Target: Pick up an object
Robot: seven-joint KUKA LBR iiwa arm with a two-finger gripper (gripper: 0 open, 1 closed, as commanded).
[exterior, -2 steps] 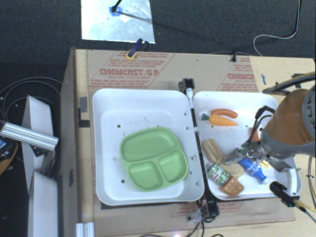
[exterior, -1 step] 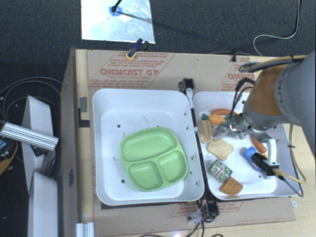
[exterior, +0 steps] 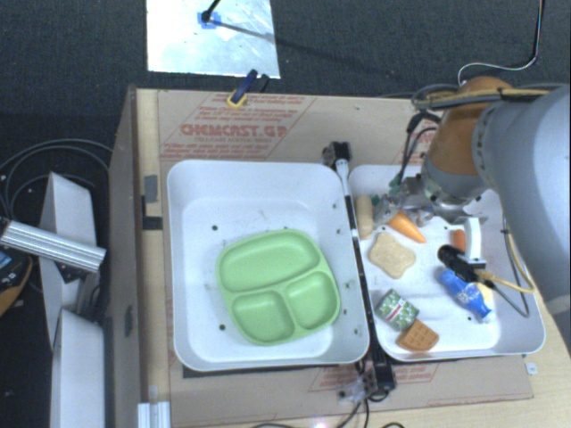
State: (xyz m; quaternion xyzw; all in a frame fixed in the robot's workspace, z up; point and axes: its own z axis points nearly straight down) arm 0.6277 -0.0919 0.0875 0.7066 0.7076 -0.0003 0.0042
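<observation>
Cardboard point(exterior: 268, 119) lines the bench under two white bins, dark floor beyond. Left bin point(exterior: 192, 239) has plenty of bare floor around a green divided plate point(exterior: 278, 285), which sits toward its near right. Right bin point(exterior: 522, 333) is crowded, with open floor mainly along its near right. The arm point(exterior: 508, 141) covers the far right corner, and the gripper point(exterior: 406, 205) hangs low over the bin's far left; I cannot tell how wide it stands or whether it grips anything. Just beneath, a carrot point(exterior: 409, 227) lies with its long axis running far-left to near-right. A bread slice point(exterior: 392, 255), a green packet point(exterior: 396, 309), a cracker point(exterior: 417, 336) and a blue bottle point(exterior: 467, 292) lie nearer.
</observation>
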